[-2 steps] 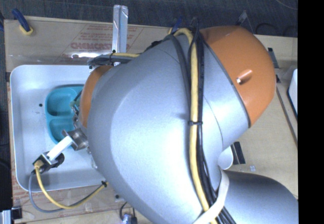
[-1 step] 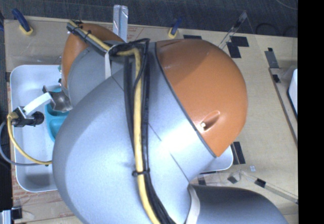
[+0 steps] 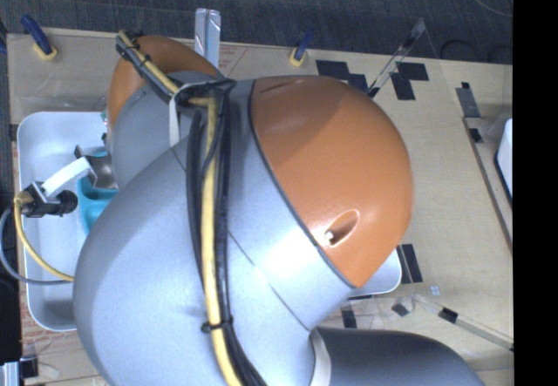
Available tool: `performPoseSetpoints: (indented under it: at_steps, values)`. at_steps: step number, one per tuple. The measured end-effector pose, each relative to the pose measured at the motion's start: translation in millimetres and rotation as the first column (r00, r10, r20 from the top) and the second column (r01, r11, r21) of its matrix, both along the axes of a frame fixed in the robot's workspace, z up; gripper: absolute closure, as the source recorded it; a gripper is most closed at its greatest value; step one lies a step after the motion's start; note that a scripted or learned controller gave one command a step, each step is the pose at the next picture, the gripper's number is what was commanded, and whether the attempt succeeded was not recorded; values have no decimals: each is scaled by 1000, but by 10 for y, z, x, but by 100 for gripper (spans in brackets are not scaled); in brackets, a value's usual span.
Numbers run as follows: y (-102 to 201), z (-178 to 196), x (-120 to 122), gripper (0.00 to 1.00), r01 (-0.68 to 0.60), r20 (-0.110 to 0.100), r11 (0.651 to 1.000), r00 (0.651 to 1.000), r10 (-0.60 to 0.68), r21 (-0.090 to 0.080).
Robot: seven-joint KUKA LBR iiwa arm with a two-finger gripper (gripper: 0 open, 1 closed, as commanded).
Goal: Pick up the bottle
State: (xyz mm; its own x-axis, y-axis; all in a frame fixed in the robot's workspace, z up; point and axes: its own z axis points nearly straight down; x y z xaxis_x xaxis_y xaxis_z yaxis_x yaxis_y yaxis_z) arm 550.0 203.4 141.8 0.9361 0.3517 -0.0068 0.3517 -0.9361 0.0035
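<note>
Looming over the left white bin, my smooth grey arm and its glossy orange dome cover most of the pale wooden bench. A yellow cable runs down my casing beside black ones. My gripper reaches into the left bin, metal showing beside a white strap; how it stands I cannot tell. Just below it lies something of blue plastic, perhaps the bottle, mostly hidden by my arm.

Glossy smooth arm shell; matt wooden bench; white plastic bin.
</note>
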Motion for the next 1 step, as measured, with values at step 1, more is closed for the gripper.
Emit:
performPoseSetpoints:
  at_steps: [1]
  values:
    - [-63,807,631,100,145,3,989,989,-145,3]
